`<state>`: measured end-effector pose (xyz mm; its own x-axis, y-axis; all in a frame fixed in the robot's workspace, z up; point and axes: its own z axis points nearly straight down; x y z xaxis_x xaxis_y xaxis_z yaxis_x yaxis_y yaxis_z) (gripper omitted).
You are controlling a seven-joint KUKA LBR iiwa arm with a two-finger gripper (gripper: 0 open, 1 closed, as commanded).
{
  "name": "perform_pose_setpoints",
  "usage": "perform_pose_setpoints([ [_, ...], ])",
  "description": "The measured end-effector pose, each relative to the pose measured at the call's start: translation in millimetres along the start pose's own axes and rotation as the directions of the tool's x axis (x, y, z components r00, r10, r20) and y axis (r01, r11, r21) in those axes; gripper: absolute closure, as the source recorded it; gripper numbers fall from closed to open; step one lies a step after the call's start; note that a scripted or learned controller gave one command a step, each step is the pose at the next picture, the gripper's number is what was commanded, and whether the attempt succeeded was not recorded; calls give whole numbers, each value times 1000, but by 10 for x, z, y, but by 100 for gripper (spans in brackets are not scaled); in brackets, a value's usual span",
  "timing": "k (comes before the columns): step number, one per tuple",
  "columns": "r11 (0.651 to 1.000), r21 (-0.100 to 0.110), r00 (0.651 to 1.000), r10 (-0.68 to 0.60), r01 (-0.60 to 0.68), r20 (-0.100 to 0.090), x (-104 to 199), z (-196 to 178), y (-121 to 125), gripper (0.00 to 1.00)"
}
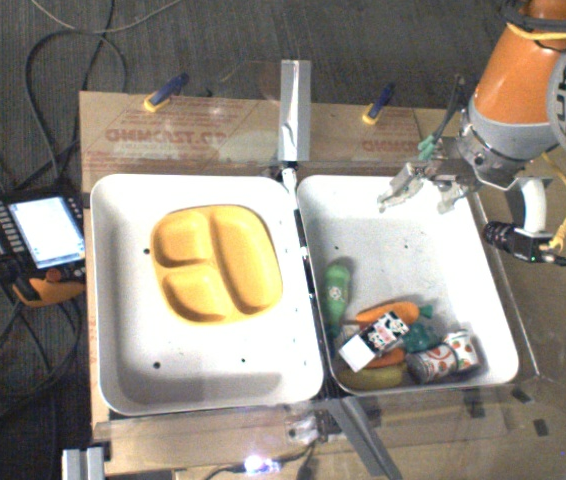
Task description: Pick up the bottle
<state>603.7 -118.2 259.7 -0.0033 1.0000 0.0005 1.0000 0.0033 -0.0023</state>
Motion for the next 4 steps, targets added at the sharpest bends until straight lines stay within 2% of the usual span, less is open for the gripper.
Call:
perform_pose_setpoints([
  [1, 999, -1, 999, 42, -42, -1, 213, 1419, -334, 0],
  [2, 997, -11, 997, 81, -80, 2, 238, 1700, -451, 0],
  [3, 991, -3, 991, 131, -131, 2, -122, 1491, 231, 0],
  [4, 992, 1, 992, 129, -129, 5, -116, 1418, 228, 100],
])
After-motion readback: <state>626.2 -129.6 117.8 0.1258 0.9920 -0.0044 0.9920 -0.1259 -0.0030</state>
